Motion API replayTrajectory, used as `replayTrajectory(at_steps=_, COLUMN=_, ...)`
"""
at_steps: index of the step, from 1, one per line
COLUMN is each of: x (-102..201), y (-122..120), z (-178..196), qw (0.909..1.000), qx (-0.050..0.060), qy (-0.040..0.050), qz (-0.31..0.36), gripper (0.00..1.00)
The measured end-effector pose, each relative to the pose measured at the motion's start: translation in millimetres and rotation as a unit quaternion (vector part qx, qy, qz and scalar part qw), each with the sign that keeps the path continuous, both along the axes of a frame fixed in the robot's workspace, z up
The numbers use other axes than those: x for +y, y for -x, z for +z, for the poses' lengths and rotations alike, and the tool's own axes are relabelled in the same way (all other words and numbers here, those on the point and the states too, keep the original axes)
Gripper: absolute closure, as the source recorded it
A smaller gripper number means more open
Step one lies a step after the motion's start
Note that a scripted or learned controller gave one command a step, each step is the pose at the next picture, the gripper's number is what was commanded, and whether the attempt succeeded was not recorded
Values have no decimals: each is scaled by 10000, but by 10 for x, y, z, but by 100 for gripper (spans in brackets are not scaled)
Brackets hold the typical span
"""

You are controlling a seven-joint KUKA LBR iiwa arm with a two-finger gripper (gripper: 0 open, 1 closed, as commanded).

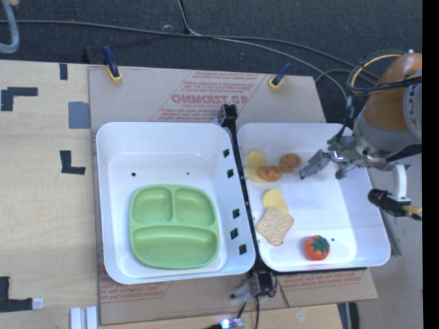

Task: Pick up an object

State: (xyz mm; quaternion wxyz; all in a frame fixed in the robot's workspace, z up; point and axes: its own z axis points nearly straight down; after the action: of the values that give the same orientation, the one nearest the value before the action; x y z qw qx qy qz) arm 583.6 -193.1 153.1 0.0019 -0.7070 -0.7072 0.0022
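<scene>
The right bin (357, 259) holds several toy foods: a red tomato (316, 247) near its front, a tan cracker (274, 225), a yellow chip (275, 199) just behind the cracker, a pale yellow slice (255, 162), and two brown pretzel-like pieces (269, 173) (290, 162) at the back. My gripper (327, 166) hangs over the back right part of this bin, to the right of the brown pieces. Its fingers are spread open with nothing between them.
The left bin (110, 184) holds a green divided plate (173, 225). A black divider with clips (236, 190) runs between the bins. Cables (206, 36) lie behind the bench. The arm's grey body (387, 125) occupies the right edge.
</scene>
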Motion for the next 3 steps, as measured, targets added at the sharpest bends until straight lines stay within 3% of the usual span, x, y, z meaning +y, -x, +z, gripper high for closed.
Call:
replayTrajectory(at_steps=2, x=48, y=-32, z=-685, qw=10000, qx=-27, qy=9, qz=7, gripper=0)
replayTrajectory(at_steps=3, x=44, y=-45, z=-563, qw=10000, qx=-53, qy=23, qz=13, gripper=100)
